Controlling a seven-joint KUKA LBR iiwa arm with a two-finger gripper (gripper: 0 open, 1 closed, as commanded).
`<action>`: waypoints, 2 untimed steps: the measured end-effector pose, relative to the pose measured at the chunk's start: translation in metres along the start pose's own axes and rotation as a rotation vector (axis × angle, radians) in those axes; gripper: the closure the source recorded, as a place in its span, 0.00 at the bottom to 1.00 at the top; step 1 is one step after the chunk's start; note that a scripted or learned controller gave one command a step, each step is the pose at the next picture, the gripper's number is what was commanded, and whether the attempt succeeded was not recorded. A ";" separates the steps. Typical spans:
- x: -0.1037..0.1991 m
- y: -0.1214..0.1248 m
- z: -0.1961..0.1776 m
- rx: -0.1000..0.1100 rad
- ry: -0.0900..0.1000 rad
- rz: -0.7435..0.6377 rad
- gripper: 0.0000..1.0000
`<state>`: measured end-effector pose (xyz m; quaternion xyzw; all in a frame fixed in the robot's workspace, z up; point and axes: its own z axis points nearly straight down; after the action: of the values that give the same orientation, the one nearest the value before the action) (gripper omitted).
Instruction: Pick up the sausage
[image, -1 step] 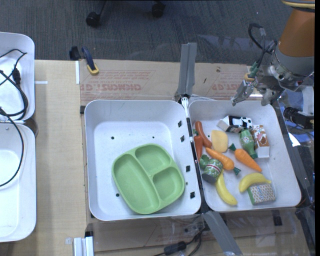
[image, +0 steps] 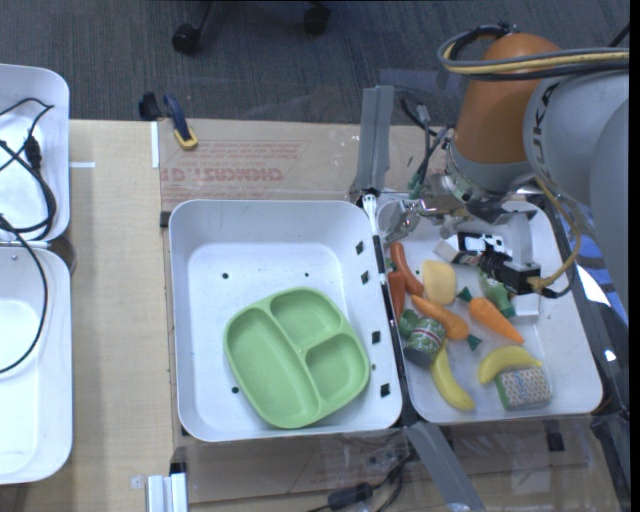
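The sausage is a slim red-brown piece lying along the left wall of the right bin, with a second reddish piece just below it. My gripper hangs over the bin's back left corner, just above the sausage's far end. Nothing shows between it and the sausage. The grey arm with its orange band comes in from the upper right.
Around the sausage lie a yellow fruit, two carrots, a green can, two bananas and a sponge. The left bin holds a green divided plate.
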<state>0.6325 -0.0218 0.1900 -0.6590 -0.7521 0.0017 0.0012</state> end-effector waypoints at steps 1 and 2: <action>-0.004 -0.055 -0.001 -0.002 0.000 -0.011 0.00; -0.040 -0.035 -0.063 -0.003 -0.001 0.041 0.00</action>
<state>0.6030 -0.0655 0.2527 -0.6744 -0.7384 0.0010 -0.0003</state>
